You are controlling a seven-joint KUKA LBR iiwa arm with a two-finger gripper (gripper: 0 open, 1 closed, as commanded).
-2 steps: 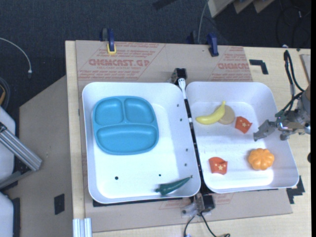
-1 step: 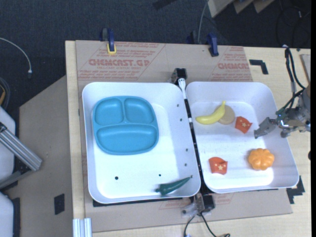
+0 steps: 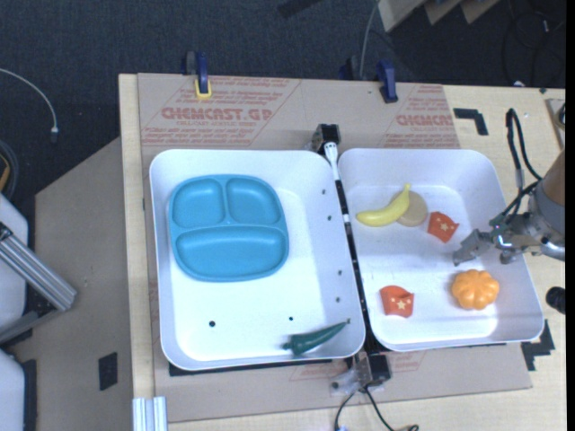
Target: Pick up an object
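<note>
The right bin (image 3: 503,182) holds a yellow banana (image 3: 383,211) leaning on a tan disc (image 3: 416,211), an orange-red block (image 3: 441,226), a red block (image 3: 397,301) and an orange pumpkin (image 3: 474,289). My gripper (image 3: 488,251) reaches in from the right edge and hovers just above the pumpkin, to the right of the orange-red block. Its two grey fingers are spread open with nothing between them.
In the left bin (image 3: 310,205) lie a blue divided plate (image 3: 229,227) and, at the front rim, a dark green pepper (image 3: 314,338). A black divider (image 3: 340,206) runs between the bins. Cables hang near the right edge.
</note>
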